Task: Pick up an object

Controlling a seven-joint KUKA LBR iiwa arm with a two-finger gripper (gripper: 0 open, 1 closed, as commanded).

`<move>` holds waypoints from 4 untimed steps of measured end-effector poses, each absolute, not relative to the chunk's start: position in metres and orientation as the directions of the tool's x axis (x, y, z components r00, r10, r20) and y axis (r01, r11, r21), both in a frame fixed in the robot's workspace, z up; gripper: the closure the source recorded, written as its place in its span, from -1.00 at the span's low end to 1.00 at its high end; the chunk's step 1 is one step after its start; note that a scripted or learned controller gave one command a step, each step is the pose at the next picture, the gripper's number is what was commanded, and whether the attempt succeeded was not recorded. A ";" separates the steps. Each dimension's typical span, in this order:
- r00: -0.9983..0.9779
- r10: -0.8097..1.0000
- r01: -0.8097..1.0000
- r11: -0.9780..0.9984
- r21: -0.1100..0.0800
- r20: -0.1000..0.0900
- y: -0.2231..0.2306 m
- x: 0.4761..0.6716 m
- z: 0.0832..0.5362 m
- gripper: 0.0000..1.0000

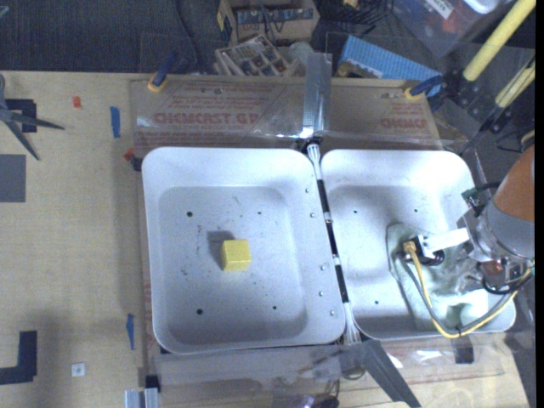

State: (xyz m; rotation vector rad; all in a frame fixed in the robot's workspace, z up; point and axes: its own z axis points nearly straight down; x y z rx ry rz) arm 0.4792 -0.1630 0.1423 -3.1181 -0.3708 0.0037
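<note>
We see 1 yellow block [236,255] in the left bin [170,177]; the gripper [442,270] sits over the right bin [374,177]; far-side lettering unreadable.

Two white bins [229,164]; one yellow block [237,255]; one claw [459,291].

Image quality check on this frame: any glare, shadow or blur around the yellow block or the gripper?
Camera view: the yellow block is sharp, with a short soft shadow toward its left. The left bin is evenly lit with mild sheen on its rim. The gripper over the right bin looks smeared and cluttered by cables, so the state of its jaws is unreadable.
</note>
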 end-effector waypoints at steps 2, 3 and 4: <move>0.966 0.258 0.258 -0.966 0.000 -0.001 -0.163 0.515 0.304 1.00; 0.861 0.509 0.509 -0.861 0.005 0.010 -0.160 0.504 0.091 1.00; 0.979 0.202 0.202 -0.979 -0.001 -0.002 -0.155 0.503 0.139 1.00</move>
